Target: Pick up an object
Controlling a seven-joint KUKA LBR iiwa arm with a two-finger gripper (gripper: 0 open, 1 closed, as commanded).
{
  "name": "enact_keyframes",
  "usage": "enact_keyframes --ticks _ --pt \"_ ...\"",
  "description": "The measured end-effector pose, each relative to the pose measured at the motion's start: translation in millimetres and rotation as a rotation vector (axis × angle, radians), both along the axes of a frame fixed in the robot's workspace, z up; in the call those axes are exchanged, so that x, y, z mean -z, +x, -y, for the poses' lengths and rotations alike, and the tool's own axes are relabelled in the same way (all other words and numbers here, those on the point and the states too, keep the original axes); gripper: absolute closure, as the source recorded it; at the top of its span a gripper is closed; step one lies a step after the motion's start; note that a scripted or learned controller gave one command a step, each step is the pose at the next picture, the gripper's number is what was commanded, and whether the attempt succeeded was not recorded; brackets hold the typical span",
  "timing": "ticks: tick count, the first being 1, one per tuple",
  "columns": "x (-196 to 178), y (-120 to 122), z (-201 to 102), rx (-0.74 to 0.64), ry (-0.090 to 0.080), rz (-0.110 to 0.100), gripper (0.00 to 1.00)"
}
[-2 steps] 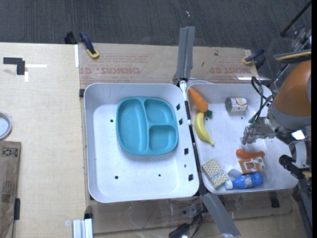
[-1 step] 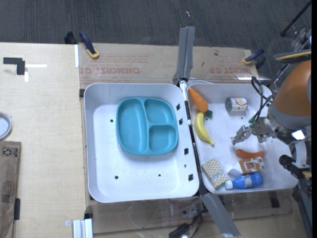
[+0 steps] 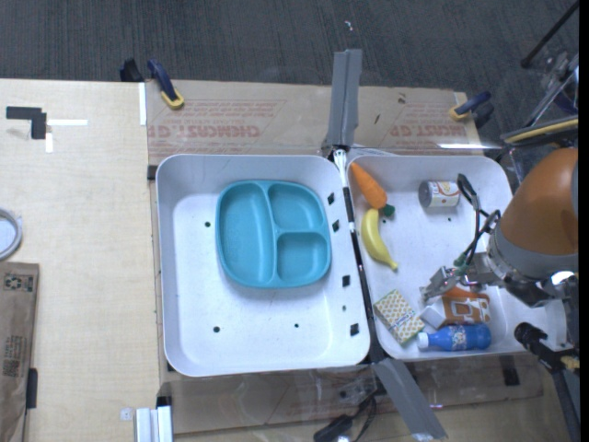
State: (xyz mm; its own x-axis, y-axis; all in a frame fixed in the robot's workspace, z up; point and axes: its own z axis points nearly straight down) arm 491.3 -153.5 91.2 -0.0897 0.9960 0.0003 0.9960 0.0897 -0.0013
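A: Which items are obscured?

B: The gripper covers the upper part of the orange carton; its print cannot be read. Finger state cannot be determined.

A: Which are cut off?

B: The arm runs past the right edge. The tape roll and brown packet are cropped at the left edge.

A: Which are too small?

B: The labels on the can and bottle are illegible.

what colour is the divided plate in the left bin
Light blue; the divided plate shows best in the camera view.
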Motion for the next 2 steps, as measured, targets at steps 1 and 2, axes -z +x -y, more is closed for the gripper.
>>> enact_keyframes --ticks 1,2 --pt "-9 1 1 0.004 -0.001 0.001 1.00" --pt "0 35 -24 -0.053 -0.001 0.000 1.00"
